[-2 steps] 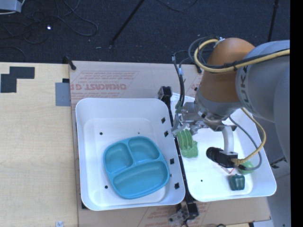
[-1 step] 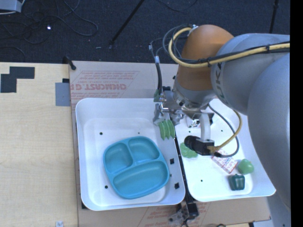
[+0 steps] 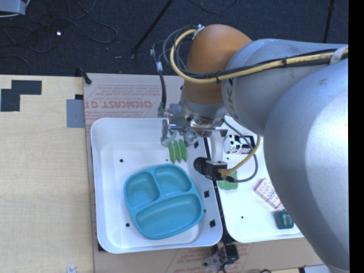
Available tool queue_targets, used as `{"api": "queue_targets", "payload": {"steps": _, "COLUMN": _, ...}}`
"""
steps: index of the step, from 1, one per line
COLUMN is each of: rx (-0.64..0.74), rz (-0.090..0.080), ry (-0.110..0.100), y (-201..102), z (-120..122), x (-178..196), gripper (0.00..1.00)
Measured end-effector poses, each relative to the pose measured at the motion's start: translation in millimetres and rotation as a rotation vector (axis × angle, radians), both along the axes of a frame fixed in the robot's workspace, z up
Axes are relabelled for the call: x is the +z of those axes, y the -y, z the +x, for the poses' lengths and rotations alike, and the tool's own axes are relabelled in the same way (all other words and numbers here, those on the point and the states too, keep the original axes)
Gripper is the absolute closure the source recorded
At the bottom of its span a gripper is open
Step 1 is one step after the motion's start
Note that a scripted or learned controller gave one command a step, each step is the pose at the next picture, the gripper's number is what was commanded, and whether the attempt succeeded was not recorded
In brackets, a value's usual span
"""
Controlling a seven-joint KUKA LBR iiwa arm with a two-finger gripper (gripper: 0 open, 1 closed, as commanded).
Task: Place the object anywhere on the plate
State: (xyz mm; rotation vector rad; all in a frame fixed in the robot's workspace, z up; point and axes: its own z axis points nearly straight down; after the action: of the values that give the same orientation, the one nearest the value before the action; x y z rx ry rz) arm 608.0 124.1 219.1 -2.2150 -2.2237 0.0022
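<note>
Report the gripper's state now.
Gripper: shut on the green object, above the far rim of the blue plate.

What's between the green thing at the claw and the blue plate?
Nothing lies there. In the camera view the green object hangs at the claw just above the blue plate's far rim, with a thin strip of bare white bin floor between.

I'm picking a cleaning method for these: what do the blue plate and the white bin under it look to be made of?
The blue plate looks like molded plastic with a smooth, slightly satin finish: uniform colour, rounded dividers forming three compartments, soft highlights. The white bin also looks like plastic, smooth and faintly glossy, with rounded corners and a rolled rim; it could be coated, which the view cannot settle.
</note>
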Motion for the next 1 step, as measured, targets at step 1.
{"api": "queue_targets", "payload": {"steps": 1, "rx": 0.001, "rz": 0.001, "ry": 0.003, "y": -48.0, "z": 24.9, "x": 18.9, "gripper": 1.00}}
